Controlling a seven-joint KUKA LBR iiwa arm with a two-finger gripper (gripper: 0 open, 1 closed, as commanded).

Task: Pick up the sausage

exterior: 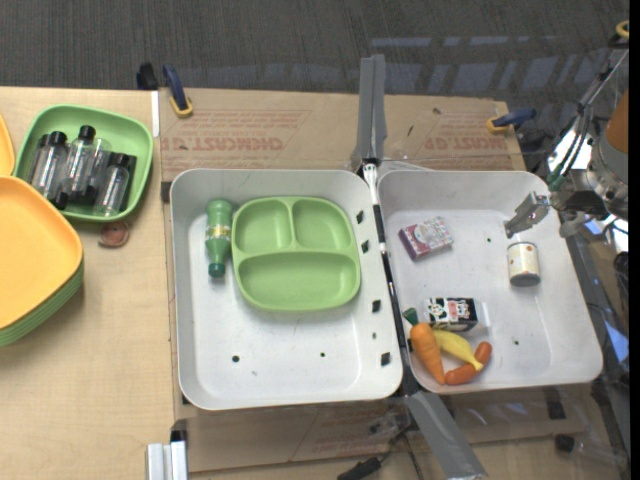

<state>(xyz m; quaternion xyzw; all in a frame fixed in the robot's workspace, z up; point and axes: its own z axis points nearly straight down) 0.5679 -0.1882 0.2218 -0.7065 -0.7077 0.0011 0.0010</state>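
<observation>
Two white bins sit side by side on my tabletop (pixel 110 368). In the right bin (pixel 560 358) I see the sausage (pixel 470 367), reddish, lying at the near left corner, touching a yellow banana (pixel 452 344) and just beside a carrot (pixel 427 353). A small black-and-white carton (pixel 455 313) lies just behind them, a purple packet (pixel 426 237) farther back, and a white can (pixel 523 263) to the right. The hand (pixel 540 211) hovers over the far right of that bin, just above the can and well apart from the sausage; its fingers look spread and carry nothing. The left bin (pixel 200 358) has a green divided plate (pixel 296 251) and a green bottle (pixel 218 235).
</observation>
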